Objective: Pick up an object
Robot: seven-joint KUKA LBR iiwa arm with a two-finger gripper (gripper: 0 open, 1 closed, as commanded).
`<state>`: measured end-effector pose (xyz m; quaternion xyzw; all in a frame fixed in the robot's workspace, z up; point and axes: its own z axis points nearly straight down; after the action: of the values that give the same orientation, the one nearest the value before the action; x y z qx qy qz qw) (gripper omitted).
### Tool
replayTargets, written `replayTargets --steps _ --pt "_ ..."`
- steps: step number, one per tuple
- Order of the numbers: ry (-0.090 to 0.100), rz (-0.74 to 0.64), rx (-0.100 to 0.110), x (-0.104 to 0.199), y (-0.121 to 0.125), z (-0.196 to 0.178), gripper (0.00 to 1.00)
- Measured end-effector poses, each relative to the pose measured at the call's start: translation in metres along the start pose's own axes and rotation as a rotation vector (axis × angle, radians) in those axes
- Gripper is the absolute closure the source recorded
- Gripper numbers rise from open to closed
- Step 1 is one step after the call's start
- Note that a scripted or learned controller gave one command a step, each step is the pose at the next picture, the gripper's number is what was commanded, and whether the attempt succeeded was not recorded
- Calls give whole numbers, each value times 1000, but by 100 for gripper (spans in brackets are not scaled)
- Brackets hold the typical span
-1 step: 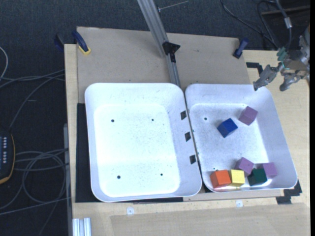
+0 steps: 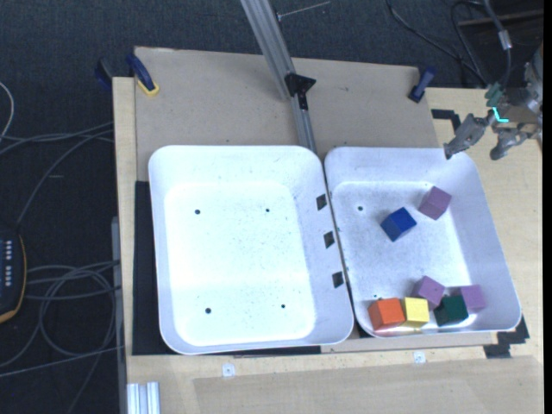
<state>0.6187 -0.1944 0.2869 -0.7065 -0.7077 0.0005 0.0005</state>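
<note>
Camera view showed the grey two-finger gripper spread open and holding nothing, above the right white bin's far right corner. Inside lay a blue cube beside a purple block; orange, yellow, what looked like dark green and two purple blocks crowded the near wall.

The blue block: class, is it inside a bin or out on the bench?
Inside: the blue block lies on the right bin's floor.

White bins sit on a tan worktop. Blocks show blue, purple, orange, yellow and green.
</note>
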Motion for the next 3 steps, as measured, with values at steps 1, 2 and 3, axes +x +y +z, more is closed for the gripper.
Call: replayTargets --steps 1,2,3 --pt "1 1 4 -4 9 52 0" --pt "1 0 5 -5 17 110 0" --pt "-5 0 -7 -6 21 169 0"
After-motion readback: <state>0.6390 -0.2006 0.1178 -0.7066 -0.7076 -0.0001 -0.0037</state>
